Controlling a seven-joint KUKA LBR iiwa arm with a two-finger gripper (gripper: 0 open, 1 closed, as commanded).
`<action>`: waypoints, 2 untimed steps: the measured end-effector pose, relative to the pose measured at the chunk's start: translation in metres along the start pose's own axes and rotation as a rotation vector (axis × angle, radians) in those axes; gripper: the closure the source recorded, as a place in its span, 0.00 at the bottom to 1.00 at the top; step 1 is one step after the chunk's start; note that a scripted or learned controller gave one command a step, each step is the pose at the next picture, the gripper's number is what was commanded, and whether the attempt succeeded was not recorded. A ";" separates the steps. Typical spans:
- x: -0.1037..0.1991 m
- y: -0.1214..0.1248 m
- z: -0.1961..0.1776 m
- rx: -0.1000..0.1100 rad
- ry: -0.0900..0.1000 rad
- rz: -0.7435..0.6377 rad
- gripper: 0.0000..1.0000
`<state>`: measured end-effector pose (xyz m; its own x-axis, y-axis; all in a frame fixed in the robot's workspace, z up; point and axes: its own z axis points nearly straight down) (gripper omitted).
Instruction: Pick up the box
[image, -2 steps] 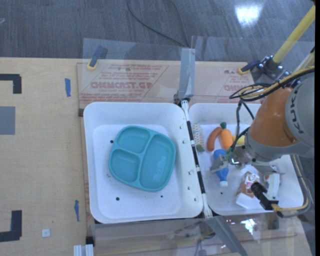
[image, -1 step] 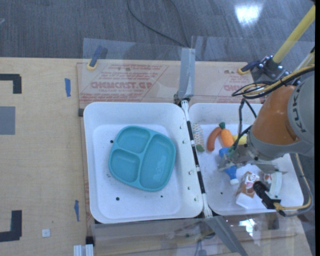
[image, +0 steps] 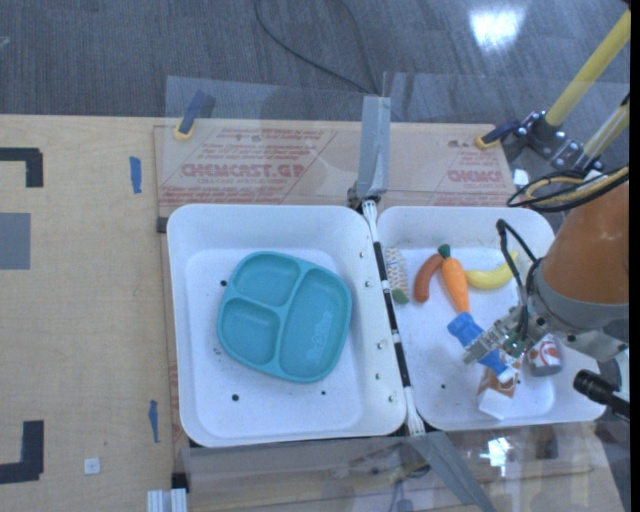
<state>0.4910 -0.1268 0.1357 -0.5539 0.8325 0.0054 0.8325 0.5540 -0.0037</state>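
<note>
Inspection placed the box (image: 497, 392) low in the right bin (image: 430, 400), touching the blue piece (image: 464, 328), with my gripper (image: 500, 345) just above it, finger state indeterminable, so I judged a straight, centred descent clear of its neighbours best.

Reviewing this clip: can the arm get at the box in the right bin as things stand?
Probably yes. The end effector is low in the right bin, just above the box, with nothing lying over it. The blue item sits close alongside and might get nudged.
</note>
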 end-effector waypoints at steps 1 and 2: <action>0.021 0.013 0.002 0.000 -0.001 -0.245 1.00; 0.073 0.034 -0.047 -0.003 -0.006 -0.461 1.00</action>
<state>0.4795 -0.0472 0.1827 -0.8663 0.4996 0.0005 0.4996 0.8663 0.0003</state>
